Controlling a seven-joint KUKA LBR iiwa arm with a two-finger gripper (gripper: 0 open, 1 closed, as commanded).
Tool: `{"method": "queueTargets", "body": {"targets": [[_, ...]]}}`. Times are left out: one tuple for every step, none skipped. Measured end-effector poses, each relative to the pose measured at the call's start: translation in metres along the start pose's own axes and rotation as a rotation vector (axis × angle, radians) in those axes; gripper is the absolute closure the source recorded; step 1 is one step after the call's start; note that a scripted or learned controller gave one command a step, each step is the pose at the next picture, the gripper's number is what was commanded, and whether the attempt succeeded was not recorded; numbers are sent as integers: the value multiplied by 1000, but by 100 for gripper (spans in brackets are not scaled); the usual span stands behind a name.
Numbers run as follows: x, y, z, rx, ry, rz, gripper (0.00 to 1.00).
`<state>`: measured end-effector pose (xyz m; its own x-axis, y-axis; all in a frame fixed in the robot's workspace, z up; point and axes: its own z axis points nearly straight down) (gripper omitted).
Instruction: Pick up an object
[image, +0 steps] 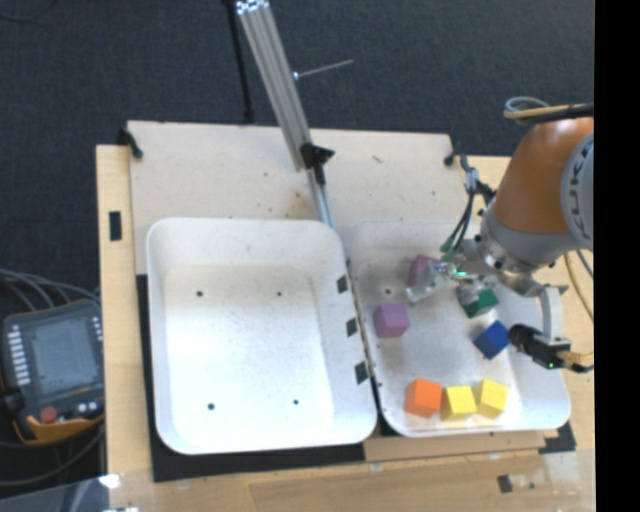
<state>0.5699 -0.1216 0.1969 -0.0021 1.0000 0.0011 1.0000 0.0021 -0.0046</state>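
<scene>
- Purple block (391, 319), the larger of two purple pieces, is seen lying loose on the floor of the right bin (372, 250), near that bin's left wall and just below and to the left of the fingers.
- A second, smaller purple piece (419, 269) is seen right at the gripper (432, 283), at the upper left of the fingertips; whether it is actually clamped cannot be told, since the fingers are small and partly blurred here.
- How far the fingers are spread cannot be told either.
- The arm (540, 190) is seen reaching in from the right, its wrist hanging over the middle of the right bin.
- A green block (480, 300) and a blue block (491, 340) are found behind the fingers, toward the wrist side, so they are judged poorly placed for a straight descent.
- An orange block (423, 397) and two yellow blocks (476, 399) are lined up along the near wall, well apart from the fingertips.
- The small purple piece is judged the nearest candidate, the larger one next; neither shows a marked long axis.
- The left bin (160, 300) is seen beside it.
</scene>
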Motion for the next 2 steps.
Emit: {"method": "queueTargets", "body": {"targets": [[0,1,-3,-6,-1,2,0],[-3,4,59,-1,-2,5,0]]}}
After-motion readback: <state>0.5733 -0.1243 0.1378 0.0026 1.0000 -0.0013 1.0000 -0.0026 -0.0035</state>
